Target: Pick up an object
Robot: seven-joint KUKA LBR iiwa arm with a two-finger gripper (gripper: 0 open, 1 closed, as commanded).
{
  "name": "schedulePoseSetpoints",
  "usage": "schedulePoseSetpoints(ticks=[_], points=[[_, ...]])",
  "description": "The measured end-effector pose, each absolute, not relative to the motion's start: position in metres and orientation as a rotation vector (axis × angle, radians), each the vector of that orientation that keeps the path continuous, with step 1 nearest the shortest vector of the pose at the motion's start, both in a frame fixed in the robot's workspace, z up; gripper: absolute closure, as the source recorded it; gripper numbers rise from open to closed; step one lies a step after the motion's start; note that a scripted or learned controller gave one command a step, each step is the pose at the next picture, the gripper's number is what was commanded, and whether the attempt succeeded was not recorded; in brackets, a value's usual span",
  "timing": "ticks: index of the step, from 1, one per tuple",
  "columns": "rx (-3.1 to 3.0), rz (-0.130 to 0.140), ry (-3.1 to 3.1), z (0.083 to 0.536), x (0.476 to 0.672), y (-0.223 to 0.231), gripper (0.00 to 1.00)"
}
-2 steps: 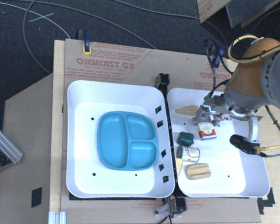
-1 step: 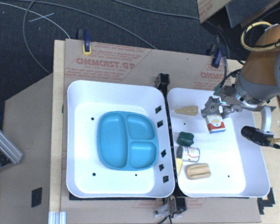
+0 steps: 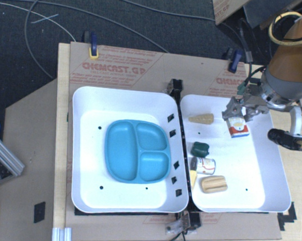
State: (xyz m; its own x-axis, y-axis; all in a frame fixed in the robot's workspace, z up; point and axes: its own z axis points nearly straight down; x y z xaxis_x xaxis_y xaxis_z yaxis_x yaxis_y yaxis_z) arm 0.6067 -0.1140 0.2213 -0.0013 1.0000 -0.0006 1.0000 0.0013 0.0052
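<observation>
Hovering over the right bin, the gripper sits directly above a small red-and-white carton; whether its fingers are wide or narrow I cannot tell. Left of that carton lies a tan roll. Below-left of it sit a green block, a small can and a bread-like piece.
</observation>
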Motion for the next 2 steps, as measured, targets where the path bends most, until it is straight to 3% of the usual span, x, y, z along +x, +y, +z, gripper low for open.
schedulePoseSetpoints(ticks=[2], points=[[2.214, 0.006, 2.230, 0.234, 0.618, -0.002, 1.00]])
